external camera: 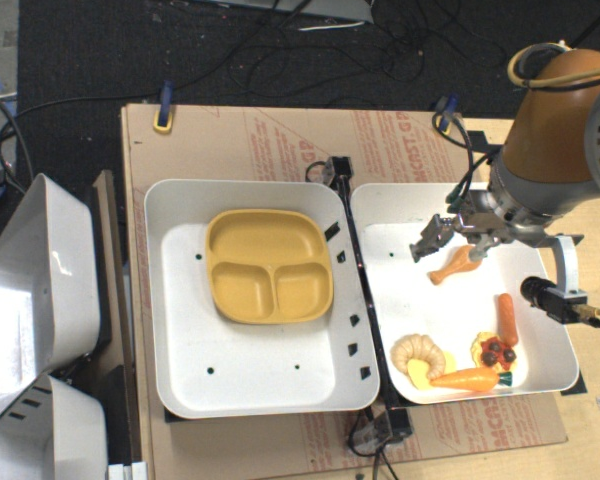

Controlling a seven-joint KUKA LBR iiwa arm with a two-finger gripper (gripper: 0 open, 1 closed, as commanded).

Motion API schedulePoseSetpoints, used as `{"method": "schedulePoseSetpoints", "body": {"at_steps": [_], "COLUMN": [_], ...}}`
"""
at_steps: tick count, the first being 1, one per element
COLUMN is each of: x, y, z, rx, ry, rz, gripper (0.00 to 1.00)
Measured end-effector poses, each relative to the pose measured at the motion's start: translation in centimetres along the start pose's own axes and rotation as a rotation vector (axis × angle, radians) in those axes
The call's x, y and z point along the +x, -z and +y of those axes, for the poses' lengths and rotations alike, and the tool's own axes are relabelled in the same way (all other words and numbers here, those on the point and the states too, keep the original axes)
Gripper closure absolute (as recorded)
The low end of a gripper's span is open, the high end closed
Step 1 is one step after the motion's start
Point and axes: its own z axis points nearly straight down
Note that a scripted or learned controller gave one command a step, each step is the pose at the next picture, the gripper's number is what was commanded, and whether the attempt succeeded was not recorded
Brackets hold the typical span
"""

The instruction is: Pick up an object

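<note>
carrot (466, 377): orange, front rim | orange toy (453, 265): slim, bent | end effector (456, 238): apparently open, above toy

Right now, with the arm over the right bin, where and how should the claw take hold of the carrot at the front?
Grip the carrot at its thick middle, coming straight down from above. It lies flat and roughly crosswise near the right bin's front wall, so close the claw across its narrow width. The croissant and a small food piece crowd it closely, so a side approach looks risky.
</note>
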Motion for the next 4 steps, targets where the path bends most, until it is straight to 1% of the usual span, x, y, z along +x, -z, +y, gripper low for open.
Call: {"method": "schedulePoseSetpoints", "body": {"at_steps": [1,2,3,4], "x": [0.0,-0.3,-1.1,-1.0], "y": [0.7,-5.6,-11.4,-14.3], "z": [0.2,0.5,0.1,0.1], "rx": [-0.014,-0.010,-0.010,-0.012], "ry": [0.002,0.000,-0.001,0.000], "rz": [-0.001,-0.001,-0.001,-0.001], "gripper": [0.00,0.00,0.00,0.00]}}
